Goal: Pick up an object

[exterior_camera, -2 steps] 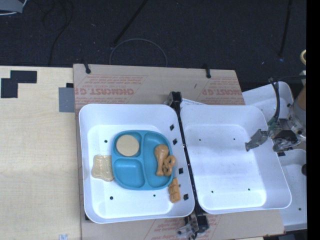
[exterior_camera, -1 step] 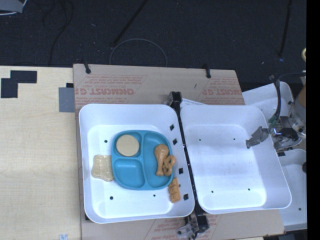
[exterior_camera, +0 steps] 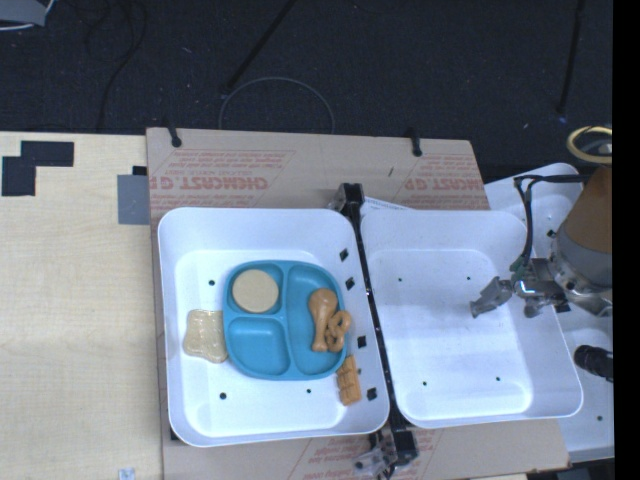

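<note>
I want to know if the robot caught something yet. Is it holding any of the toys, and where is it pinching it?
Nothing is held. The gripper hangs over the right bin, with nothing between its fingers.

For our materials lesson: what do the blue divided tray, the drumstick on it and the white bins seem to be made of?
Blue divided tray: probably moulded plastic, with a smooth, even colour and rounded compartments. Drumstick: seemingly toy plastic or rubber, uniformly tan and matte. White bins: likely thin formed plastic, with soft rounded corners and a slight sheen.

Smooth glossy white plastic bins [exterior_camera: 190, 258], a blue plastic tray [exterior_camera: 262, 350], on printed brown cardboard [exterior_camera: 300, 173].
</note>
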Motion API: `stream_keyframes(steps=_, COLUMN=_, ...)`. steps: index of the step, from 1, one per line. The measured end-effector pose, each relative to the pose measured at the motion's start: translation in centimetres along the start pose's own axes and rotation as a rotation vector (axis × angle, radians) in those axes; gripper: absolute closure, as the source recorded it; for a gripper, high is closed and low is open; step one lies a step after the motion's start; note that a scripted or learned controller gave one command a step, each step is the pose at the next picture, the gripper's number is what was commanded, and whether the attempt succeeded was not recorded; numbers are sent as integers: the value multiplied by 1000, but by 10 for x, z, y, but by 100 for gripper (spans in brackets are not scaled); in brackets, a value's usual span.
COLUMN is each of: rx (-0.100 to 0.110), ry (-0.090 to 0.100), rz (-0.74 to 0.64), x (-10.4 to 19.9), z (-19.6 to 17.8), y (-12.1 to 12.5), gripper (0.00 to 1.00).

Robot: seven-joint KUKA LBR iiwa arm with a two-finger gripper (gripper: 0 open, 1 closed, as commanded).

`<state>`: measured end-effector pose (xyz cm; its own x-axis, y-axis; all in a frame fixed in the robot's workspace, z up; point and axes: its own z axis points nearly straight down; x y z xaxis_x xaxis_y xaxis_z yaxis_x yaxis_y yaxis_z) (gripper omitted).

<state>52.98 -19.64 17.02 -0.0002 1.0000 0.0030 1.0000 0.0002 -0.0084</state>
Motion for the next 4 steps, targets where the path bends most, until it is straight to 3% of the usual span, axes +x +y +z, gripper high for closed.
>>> stream_keyframes(steps=1, rx=0, ry=0, rz=1, x=-2, z=64, y=1, gripper=0)
stream_keyframes(steps=2, rx=-5, ry=-2, rz=2, x=-1, z=84, y=1, gripper=0)
stream_keyframes(steps=3, rx=-6, ry=-2, rz=5, x=-2, z=72, y=1, gripper=100)
stream_keyframes(steps=4, rx=-11, ry=-3, rz=-2, x=3, z=19, y=11, gripper=100)
